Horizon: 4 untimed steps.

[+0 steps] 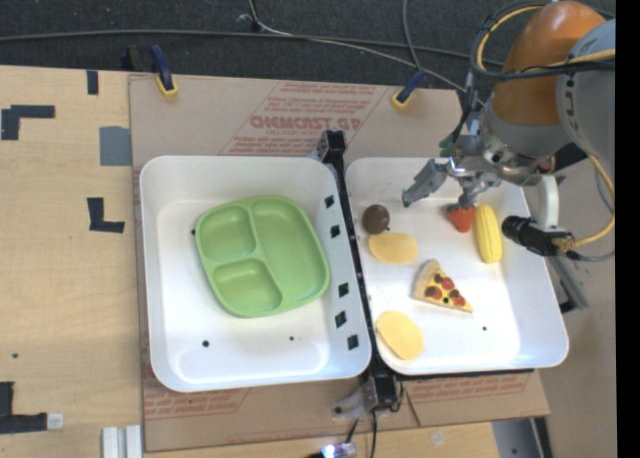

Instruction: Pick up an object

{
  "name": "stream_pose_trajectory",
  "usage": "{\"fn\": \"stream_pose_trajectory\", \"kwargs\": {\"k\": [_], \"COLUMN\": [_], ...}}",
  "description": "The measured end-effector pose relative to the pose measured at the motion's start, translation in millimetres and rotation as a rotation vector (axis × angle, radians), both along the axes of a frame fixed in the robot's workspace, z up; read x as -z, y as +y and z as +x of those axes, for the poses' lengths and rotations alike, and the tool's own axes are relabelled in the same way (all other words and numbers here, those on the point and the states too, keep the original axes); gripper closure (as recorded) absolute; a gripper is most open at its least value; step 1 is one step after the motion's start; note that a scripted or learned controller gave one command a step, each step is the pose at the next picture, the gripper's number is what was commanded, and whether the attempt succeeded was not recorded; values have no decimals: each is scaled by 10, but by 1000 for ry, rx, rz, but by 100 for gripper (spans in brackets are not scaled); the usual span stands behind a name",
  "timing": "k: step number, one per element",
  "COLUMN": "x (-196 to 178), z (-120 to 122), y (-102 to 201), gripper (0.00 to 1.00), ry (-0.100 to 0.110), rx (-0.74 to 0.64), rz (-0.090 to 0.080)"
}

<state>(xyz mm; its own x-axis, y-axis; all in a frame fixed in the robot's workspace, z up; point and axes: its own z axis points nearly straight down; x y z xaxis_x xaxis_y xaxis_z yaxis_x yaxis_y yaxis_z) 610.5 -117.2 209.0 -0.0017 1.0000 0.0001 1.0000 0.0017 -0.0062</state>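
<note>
No one item is named for me, so I take the red piece (460,217) as the likeliest pick: it sits in the far right part of the right bin (520,346), touching the upright yellow corn (488,234) on its right. The gripper (447,184) hangs just above and left of it, fingers spread wide and holding nothing; one finger (420,187) juts out to the left. I judge the spread suits a descent over something small, though the corn crowding the red piece could get caught or nudged.

Further left in that bin lie a brown ball (375,217) and, just near of it, a pale yellow lump (393,248). A pizza slice (441,288) lies toward the middle, and another yellow lump (400,335) at the near left corner. These sit well apart, so I'd call them easier targets.

The left bin (160,246) carries a green tray (262,254), lying flat.
</note>
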Motion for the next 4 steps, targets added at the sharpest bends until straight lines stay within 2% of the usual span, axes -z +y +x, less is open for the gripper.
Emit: {"fn": "stream_pose_trajectory", "kwargs": {"k": [2,3,4], "x": [1032,896,401], "z": [123,135,200], "y": [23,29,115], "gripper": [0,100,100], "ry": [0,-4,-9], "rx": [0,-1,-1], "rz": [-1,-1,0]}}
